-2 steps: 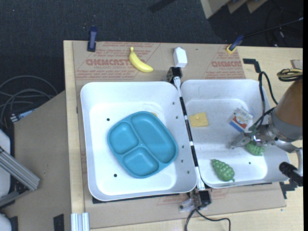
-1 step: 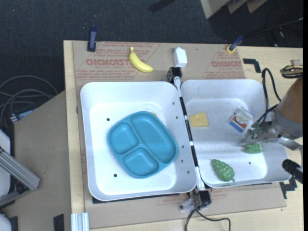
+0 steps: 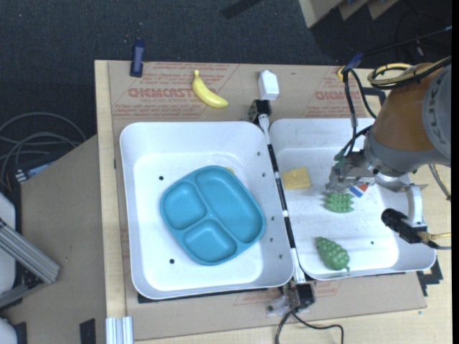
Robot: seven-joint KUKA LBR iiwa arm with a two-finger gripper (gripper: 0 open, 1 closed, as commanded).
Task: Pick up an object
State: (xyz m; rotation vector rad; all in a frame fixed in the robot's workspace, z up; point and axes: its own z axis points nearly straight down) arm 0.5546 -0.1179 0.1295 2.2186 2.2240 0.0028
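We have the tool (image 3: 344, 181) low in the right bin (image 3: 315, 131), probably to reach its loose pieces. A green bumpy toy (image 3: 339, 203) lies just near of it, seemingly untouched; whether the tool is open we cannot tell. A yellow block (image 3: 296, 179) sits to its left.

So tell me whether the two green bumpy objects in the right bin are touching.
Apart. The camera view shows bare white bin floor between the upper green object and the lower green object.
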